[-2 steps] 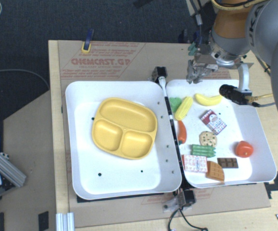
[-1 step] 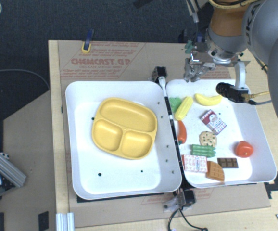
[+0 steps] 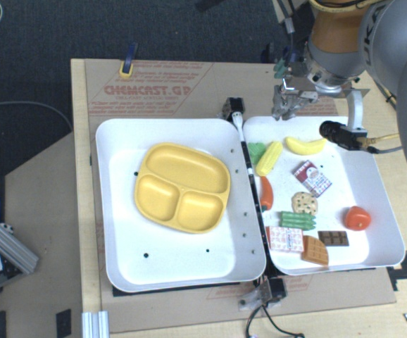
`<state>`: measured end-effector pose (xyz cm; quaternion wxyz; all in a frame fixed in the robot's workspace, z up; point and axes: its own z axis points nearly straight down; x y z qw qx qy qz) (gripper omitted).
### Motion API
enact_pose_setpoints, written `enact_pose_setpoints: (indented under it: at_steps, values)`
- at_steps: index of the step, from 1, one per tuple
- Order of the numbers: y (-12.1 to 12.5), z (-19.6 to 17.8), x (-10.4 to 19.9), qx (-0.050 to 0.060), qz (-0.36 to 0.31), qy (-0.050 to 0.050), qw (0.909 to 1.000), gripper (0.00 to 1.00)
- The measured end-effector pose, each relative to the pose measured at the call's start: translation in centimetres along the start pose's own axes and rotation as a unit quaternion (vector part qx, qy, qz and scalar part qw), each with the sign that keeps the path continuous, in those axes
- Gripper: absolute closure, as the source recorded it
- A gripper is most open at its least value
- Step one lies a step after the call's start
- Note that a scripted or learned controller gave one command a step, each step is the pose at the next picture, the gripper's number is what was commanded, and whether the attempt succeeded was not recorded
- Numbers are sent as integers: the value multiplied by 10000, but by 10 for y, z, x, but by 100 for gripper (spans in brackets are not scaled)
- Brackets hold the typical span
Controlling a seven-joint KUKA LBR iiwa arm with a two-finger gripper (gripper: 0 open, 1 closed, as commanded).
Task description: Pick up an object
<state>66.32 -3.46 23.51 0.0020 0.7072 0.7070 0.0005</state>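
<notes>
The arm's gripper [image 3: 288, 108] hangs over the far rim of the right bin [image 3: 386, 210], at that bin's upper left corner; its metal fingers point down, but from this slant I cannot tell whether they are spread or pressed together, and nothing shows between them. The toy food lies below and in front of it, all inside the right bin. Nearest the gripper is a yellow banana [image 3: 305, 145], just toward the camera and slightly to the right, apart from the fingers. Beside the banana, to the left, a corn cob [image 3: 268, 157] lies against a green piece [image 3: 257, 151] close to the wall between the bins. Farther on come a small red-and-white packet [image 3: 312, 177], an orange carrot [image 3: 266, 193] along the dividing wall, a round cookie [image 3: 303, 203], green beans [image 3: 298, 220], a tomato [image 3: 358, 218], a pink wafer box [image 3: 285, 239], a chocolate bar [image 3: 332, 239] and a slice of toast [image 3: 315, 251]. The left bin [image 3: 119, 210] holds a yellow divided tray [image 3: 182, 186], well apart from the gripper.
</notes>
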Motion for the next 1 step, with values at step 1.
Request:
enact_pose_setpoints:
  at_steps: [1]
  values:
    - [0,0,-1,1,-2,1,10000,100]
